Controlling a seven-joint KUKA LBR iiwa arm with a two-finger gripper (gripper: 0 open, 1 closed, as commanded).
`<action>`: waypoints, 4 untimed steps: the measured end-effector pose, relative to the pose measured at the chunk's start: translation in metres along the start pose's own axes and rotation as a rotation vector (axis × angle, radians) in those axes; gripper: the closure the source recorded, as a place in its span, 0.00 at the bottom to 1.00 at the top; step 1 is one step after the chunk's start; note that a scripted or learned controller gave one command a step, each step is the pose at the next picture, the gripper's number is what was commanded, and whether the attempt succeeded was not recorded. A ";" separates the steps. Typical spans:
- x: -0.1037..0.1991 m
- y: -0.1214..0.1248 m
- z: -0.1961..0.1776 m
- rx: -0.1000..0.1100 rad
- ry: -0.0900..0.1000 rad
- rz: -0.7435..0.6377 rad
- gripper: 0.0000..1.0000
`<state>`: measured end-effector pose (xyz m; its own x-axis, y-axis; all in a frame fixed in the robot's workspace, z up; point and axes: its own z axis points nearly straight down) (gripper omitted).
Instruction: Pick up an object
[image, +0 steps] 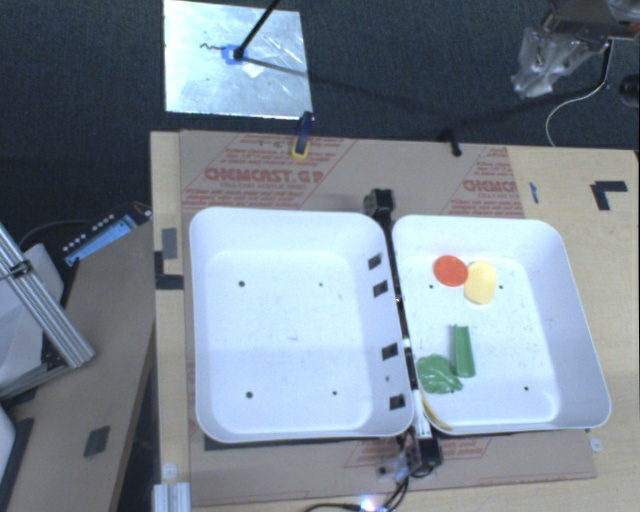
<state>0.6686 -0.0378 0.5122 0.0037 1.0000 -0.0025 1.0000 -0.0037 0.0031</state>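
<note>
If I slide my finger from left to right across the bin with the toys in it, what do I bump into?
Crumpled green piece → round orange disc → upright green block → pale yellow rounded object. All lie in the right white bin. The disc and green block come very close in the order.

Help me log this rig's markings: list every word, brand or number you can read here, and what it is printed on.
"CHEMCAST GP": red print, upside down in this view, on the brown paper-faced sheet under the two shallow white bins.
More red print on that sheet's right side and front edge: too blurred to read.
</note>
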 end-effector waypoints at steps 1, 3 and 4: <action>-0.064 -0.001 0.036 0.004 0.000 0.001 1.00; -0.119 0.000 -0.009 0.000 0.000 -0.001 1.00; -0.163 0.000 -0.024 -0.001 0.000 -0.002 1.00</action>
<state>0.6679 -0.2005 0.5364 0.0020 1.0000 -0.0029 1.0000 -0.0020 0.0044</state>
